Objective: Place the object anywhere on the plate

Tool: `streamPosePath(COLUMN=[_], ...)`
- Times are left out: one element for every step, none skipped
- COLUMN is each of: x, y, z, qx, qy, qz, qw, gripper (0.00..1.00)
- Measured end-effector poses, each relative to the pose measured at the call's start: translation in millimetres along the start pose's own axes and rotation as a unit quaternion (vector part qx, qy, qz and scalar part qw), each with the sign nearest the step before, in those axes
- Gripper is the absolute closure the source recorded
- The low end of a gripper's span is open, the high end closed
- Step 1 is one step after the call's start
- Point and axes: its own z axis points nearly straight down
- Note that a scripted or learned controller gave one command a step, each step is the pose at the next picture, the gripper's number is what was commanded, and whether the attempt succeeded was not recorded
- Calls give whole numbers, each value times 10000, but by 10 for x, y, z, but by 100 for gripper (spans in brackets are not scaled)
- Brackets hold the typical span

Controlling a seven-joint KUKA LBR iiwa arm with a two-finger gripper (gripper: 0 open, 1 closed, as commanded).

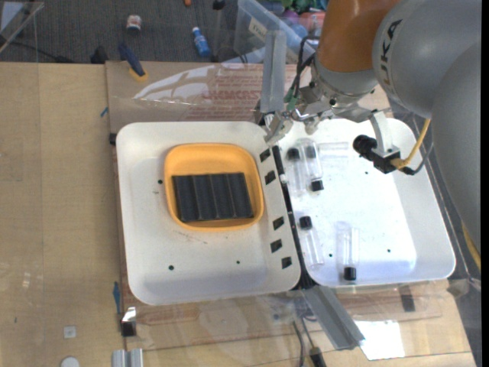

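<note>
A pale wooden surface [53, 205] fills the left side, with a brown cardboard sheet [183, 90] lying near its far edge. Beyond it, dark grey carpet floor [92, 10] carries scattered small items and a clear plastic tub [286, 6] of colourful clutter.

From my remote seat I see a thick arm [435, 44] with smooth, rounded grey casing, dark KUKA lettering running down its side. A glossy orange band [353, 25] (more brownish in this light) wraps the section above the wrist. Below it sits a metal collar with thin cables, green among them. A yellow cable [419, 145] loops beside a black fitting.
</note>
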Motion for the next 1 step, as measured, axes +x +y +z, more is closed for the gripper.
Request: streamPosePath(x=[47], y=[10], z=[8], qx=[14], qy=[3], qz=[-290], qw=[9996], gripper=[0])
